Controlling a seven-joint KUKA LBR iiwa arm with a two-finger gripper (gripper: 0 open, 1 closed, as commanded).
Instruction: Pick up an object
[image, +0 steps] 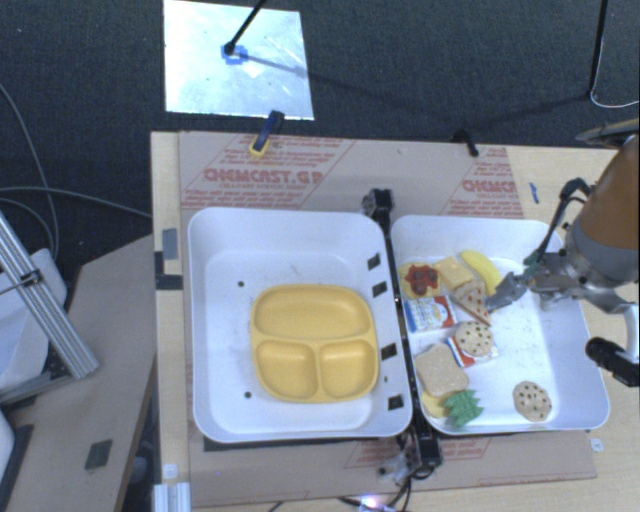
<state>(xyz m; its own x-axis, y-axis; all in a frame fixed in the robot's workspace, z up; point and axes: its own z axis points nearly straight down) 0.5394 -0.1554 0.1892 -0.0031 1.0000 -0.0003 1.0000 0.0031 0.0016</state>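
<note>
So we're not far along: nothing is lifted yet. In the right bin, the cookie lies nearest, toast left of it, and the tool hovers beyond, grip unclear.

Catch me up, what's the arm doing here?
The KUKA arm reaches into the right bin, its gripper low over the toy food near the banana and a cracker. Nothing is visibly held. A cookie lies apart; the left bin holds a yellow divided plate.
</note>
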